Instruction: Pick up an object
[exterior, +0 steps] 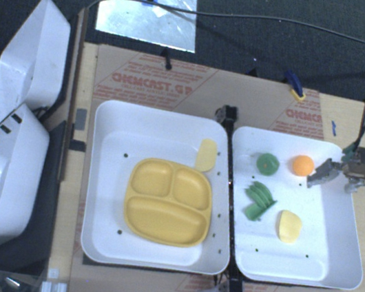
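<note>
We look down at a slant on a bench with two shallow white bins side by side. The left bin holds a yellow divided plate and, just beside its upper right corner, a small pale yellow piece leaning near the bin wall. The right bin holds four small things spread apart: a green ball, an orange ball, a green pea pod and a pale yellow wedge. The arm reaches in from the right, and its claw hangs at the upper right part of the right bin, just beside the orange ball and a little to its right. We cannot tell whether the claw is released or clenched, and nothing is seen in its grasp. We judge the orange ball to be the nearest target, so the pickup looks not yet begun. To do it well, we would centre the claw squarely over the ball, come straight down so the ball sits in the middle, and close gently, since a round thing may roll or squirt sideways toward the green ball if touched off centre. A straight lift afterwards would keep it clear of the bin wall.
</note>
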Robot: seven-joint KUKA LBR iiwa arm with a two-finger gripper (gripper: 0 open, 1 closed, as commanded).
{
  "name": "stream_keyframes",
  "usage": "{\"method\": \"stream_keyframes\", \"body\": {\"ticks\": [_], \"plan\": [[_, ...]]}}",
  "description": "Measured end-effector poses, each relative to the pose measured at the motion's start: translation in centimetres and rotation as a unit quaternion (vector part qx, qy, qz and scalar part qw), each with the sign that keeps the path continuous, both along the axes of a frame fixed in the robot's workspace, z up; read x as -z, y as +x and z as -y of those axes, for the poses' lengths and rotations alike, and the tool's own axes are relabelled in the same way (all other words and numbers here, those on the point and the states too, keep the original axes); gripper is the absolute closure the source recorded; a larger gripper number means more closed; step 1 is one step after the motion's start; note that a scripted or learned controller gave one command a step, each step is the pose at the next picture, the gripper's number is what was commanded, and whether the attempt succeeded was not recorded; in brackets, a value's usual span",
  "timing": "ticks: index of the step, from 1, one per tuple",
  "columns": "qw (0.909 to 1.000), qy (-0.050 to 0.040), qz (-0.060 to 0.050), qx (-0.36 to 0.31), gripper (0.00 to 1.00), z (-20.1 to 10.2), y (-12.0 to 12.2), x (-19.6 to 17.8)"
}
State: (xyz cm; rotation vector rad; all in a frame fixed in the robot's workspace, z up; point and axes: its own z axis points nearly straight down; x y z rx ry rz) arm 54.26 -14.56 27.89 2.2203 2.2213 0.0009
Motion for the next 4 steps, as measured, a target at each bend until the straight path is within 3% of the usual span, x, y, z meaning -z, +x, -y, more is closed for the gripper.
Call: {"method": "stream_keyframes", "body": {"ticks": [1, 2, 3, 4], "plan": [[1.0, -0.0001, 0.001, 0.0, 1.0, 0.0, 0.0, -1.1], [1.0, 0.0007, 0.001, -0.003, 1.0, -6.4, 6.1, -3.7], [1.0, 0.0005, -0.001, 0.001, 1.0, -6.9, -3.3, -1.7], [1.0, 0.0003, 0.001, -0.002, 1.0, -10.8, 4.2, -5.0]]}}
